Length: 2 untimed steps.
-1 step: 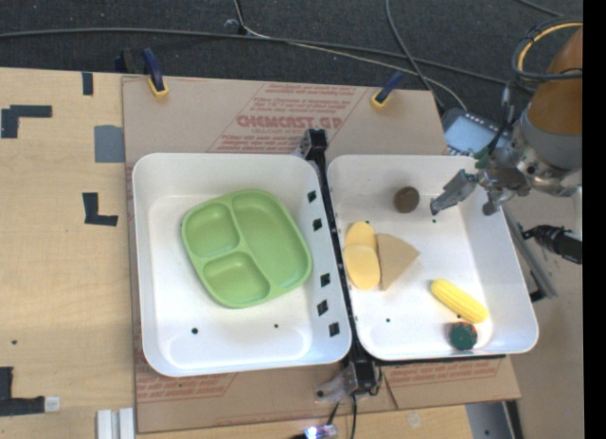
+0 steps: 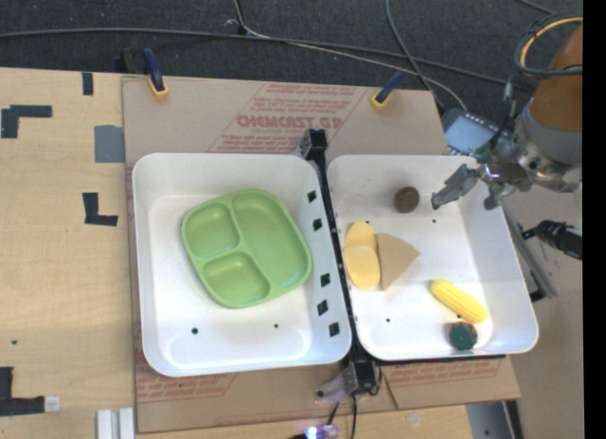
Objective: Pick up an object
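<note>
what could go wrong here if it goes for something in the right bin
The gripper hangs open above the right bin's far corner, holding nothing. The yellow piece and tan wedge touch, so a grasp may shove both. The brown ball could roll away.

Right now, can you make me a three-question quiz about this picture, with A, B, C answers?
1. Where is the green tray?
A. in the left bin
B. in the right bin
C. on the bench outside the bins

2. How many things lie in the right bin?
A. two
B. five
C. eight

3. What is between the fingers of the gripper?
A. the corn cob
B. the brown ball
C. nothing

Answers:
1 A, the tray lies flat in the left bin.
2 B: brown ball, yellow piece, tan wedge, corn cob, dark green thing.
3 C, its open fingers are bare.
</note>
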Each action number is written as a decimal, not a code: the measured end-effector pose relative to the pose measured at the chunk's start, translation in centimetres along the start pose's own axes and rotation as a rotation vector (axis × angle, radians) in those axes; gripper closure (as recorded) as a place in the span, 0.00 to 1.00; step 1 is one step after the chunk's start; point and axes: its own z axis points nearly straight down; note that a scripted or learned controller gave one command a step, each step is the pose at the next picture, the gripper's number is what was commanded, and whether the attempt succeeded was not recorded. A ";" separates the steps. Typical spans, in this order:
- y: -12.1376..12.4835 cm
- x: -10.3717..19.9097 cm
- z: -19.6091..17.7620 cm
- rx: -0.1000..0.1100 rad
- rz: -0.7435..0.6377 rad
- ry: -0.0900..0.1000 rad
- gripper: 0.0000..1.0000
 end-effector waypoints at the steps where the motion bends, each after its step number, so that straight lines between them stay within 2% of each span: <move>1: 0.8 -0.2 4.8 0.004 0.000 -0.001 0.00; 2: 0.2 -0.3 11.2 0.006 0.000 0.000 0.00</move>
